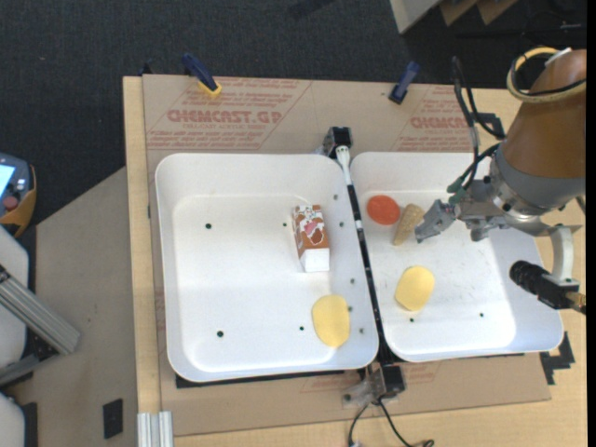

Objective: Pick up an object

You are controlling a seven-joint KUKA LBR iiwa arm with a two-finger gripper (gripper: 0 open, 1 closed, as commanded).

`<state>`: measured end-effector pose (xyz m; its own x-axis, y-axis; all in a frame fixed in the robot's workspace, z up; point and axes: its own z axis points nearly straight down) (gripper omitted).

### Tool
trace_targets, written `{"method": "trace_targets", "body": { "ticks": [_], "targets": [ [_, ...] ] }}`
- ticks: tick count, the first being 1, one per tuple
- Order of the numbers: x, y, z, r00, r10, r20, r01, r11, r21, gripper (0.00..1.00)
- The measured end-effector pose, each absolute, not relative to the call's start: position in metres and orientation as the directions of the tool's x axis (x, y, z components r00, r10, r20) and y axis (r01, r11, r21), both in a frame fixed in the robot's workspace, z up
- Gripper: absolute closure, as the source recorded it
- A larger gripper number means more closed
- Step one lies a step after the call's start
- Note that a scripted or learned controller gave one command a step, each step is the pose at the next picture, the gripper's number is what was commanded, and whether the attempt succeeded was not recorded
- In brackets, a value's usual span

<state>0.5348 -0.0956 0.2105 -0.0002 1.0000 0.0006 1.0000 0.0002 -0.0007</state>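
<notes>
My gripper (432, 224) hangs over the upper middle of the right bin (484, 333), its tip just right of a tan cone-shaped piece (406, 223). A red round object (383, 209) lies just left of the cone, near the bin's left wall. A yellow oval piece (415, 288) rests lower in the same bin, below the gripper. In the left bin (214, 277), a small red and white carton (311, 237) lies near the right wall. A second yellow oval piece (331, 319) sits at that bin's lower right corner.
The grey arm with its orange band (549, 110) covers the right bin's upper right part, with cables running along it. A black fitting (540, 284) juts out over the right rim. Blue clamps (201, 74) hold the cardboard base at the back.
</notes>
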Motion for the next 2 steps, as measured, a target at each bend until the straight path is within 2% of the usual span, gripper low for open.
{"method": "trace_targets", "body": {
  "ticks": [1, 2],
  "targets": [
    [0.606, -0.100, 0.078, -0.002, 1.000, -0.001, 1.000, 0.002, 0.001, 0.00],
    [0.660, -0.090, 0.086, -0.003, 1.000, -0.001, 1.000, 0.003, 0.006, 0.00]
  ]
}}
